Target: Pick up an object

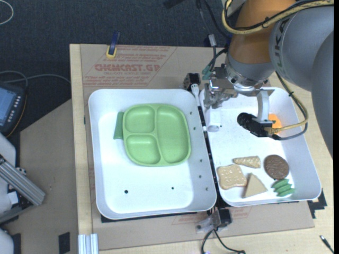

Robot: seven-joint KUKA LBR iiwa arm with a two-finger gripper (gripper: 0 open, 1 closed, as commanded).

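In right bin (304, 157): gripper (214, 102) at upper left corner, grip state indiscernible; crackers (239, 172), brown cookie (276, 166), green pod (283, 187) near front edge

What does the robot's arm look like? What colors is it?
The arm is fat, round and smooth grey, with a shiny orange band above the wrist. Yellow and black cables loop around it. At the end sits a small metal claw.

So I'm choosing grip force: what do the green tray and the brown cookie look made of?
The green tray looks like moulded plastic: uniform colour, rounded compartments, soft sheen. The brown cookie looks like a toy, probably plastic or rubber: matte and speckled, but the view is too coarse to be sure.
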